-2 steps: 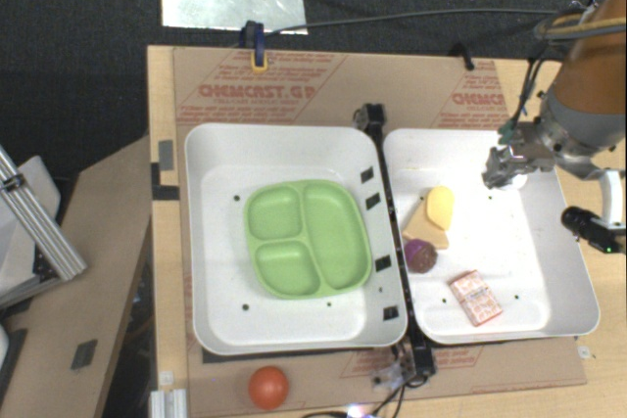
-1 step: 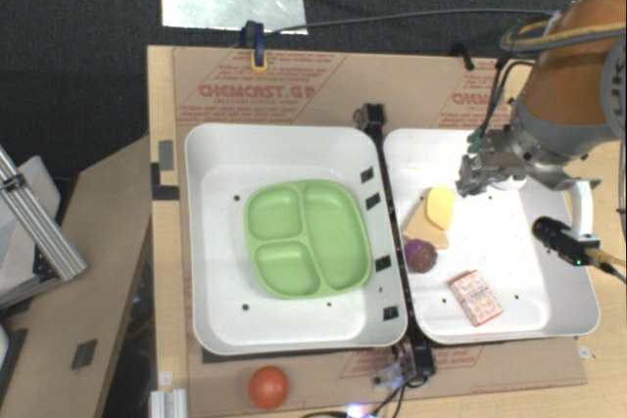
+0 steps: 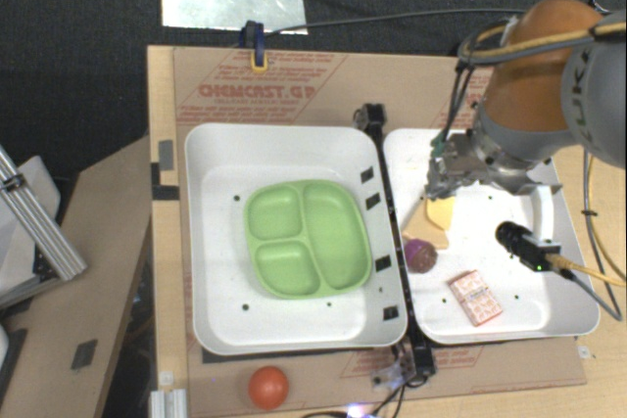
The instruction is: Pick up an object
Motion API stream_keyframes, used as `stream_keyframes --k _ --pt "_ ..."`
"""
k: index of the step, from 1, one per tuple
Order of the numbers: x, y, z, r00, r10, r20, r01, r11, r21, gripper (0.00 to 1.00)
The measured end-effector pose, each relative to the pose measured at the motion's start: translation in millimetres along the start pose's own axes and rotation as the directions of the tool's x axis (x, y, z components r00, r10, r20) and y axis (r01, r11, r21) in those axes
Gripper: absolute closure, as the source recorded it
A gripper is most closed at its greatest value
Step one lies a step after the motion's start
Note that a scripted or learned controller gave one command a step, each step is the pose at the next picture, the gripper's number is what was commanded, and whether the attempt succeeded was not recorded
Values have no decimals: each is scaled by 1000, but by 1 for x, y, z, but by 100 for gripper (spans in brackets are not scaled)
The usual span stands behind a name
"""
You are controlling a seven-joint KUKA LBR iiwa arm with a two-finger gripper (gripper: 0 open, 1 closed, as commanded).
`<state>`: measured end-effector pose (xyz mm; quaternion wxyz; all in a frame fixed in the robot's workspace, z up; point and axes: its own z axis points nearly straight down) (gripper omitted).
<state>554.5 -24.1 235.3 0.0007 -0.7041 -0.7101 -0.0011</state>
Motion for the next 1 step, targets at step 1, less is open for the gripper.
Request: stream_keyframes --k 1 --pt "59 -5 -1 1000 -2 -1 2 1000 1 100"
